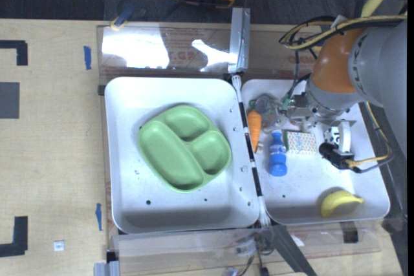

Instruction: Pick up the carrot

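The orange carrot (254, 128) lies lengthwise against the left wall of the right bin (375, 185), its tip pointing toward the front. My gripper (291, 113) hangs over the back of the same bin, a little to the right of the carrot and apart from it. Nothing shows between it and the carrot except bare bin floor and a clear, greenish object (263, 103) just behind the carrot.
A blue bottle (277, 153) lies right of the carrot, with a white patterned packet (301, 142) beside it. A yellow banana-like fruit (339, 202) sits at the front right. The left bin (123, 139) holds a green divided plate (184, 147).
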You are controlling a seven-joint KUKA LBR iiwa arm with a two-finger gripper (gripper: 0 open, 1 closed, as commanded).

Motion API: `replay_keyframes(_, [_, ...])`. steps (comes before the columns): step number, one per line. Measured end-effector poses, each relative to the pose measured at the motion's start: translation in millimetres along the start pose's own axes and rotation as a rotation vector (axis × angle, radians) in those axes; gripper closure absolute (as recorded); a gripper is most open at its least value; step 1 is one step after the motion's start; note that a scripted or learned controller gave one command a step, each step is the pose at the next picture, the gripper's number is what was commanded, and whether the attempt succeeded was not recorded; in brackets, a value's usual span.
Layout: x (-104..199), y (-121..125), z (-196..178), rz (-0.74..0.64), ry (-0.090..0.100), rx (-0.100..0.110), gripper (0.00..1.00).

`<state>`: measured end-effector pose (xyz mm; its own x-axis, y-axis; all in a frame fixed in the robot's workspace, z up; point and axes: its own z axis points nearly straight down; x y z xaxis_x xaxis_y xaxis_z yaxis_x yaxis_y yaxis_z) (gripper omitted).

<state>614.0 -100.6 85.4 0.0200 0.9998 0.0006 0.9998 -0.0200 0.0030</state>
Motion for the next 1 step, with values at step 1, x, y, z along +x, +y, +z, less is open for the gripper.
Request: replay_keyframes(1, [0.0,0.0,0.0,0.000,0.000,0.000,0.00])
